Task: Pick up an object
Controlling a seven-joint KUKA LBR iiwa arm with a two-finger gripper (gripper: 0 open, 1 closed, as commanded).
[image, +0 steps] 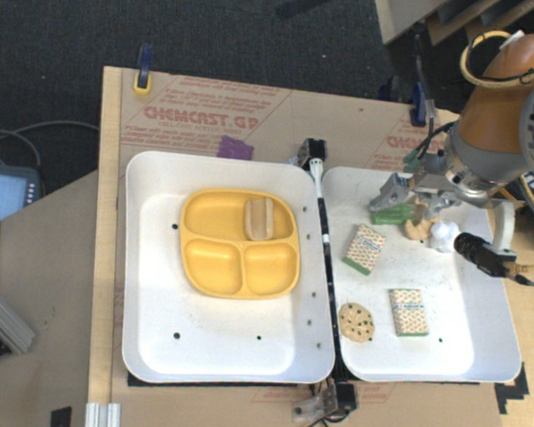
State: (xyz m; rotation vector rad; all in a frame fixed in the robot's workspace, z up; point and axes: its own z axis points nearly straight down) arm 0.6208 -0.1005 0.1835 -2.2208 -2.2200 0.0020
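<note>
A: The two-finger gripper sits at the right white bin's twelve o'clock; its opening I cannot tell.

B: The small green block touches it there. Probably light, stiff; grip its long sides.

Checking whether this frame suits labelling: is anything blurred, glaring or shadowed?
Camera view: light is even and soft; the yellow plate and cookie are sharp; the gripper area is slightly soft and cluttered; the white bins are bright but not blown out.

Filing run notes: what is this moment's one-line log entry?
claw: over right bin far end | beside green item | cookie: untouched
</note>
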